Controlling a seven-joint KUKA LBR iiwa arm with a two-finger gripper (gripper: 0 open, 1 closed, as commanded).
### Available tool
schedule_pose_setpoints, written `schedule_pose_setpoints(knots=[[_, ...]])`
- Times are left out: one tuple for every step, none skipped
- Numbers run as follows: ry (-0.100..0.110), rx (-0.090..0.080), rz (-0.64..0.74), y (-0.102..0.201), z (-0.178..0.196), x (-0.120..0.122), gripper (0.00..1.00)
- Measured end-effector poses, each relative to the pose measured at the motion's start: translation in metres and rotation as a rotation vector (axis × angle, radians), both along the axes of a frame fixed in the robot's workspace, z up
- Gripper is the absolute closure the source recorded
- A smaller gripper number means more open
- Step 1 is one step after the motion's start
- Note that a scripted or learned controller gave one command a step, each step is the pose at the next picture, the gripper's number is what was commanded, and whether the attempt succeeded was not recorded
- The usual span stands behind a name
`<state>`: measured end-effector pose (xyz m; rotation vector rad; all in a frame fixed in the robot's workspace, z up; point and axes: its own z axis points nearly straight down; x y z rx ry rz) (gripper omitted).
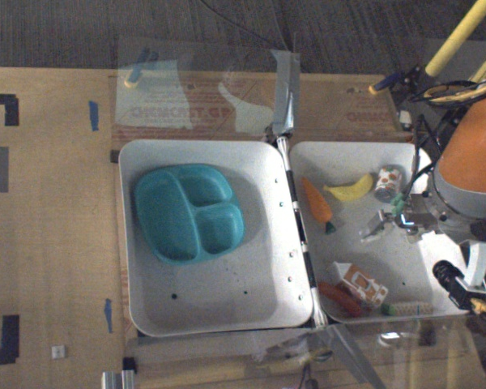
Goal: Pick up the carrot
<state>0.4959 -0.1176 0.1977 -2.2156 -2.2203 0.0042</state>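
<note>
Camera view. A wooden table (49,241) fills most of the frame, with dark carpet along the top edge and black tape marks at the far left. Two shallow white bins sit side by side at centre, joined by a taped seam.

The left bin (219,298) holds one item: a teal divided plate (190,213), lying flat in its upper left part. It plays no role in the task and is well apart from the work area.

The right bin (356,250) holds the loose items. The carrot (317,204) lies flat near the bin's left wall, upper left of the bin, orange body with its dark green tip pointing to the lower right. A banana (350,189) lies just beside it to the right, near but seemingly not touching. A small can (388,183) stands further right. A small carton (363,283) and a red item (340,297) lie near the bin's lower edge.

The arm enters from the right of the frame, its orange band at the right edge. The claw (382,224) hangs over the middle right of the right bin, well apart from the carrot and to its lower right. Its metal fingers appear spread and released, with nothing between them.

Judgement: the carrot is not yet grasped. The claw must travel toward the upper left. The carrot's closeness to the bin wall and the banana leaves limited room for the fingers, so a bumped neighbour or a missed close is a fair risk.
</note>
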Motion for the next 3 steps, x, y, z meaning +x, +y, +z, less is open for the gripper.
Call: schedule_pose_setpoints(knots=[[-0.005, -0.002, 0.017, 0.009, -0.067, 0.105, 0.0], [-0.014, -0.007, 0.274, 0.012, -0.11, 0.138, 0.0], [-0.017, -0.011, 0.61, 0.016, -0.109, 0.143, 0.0]])
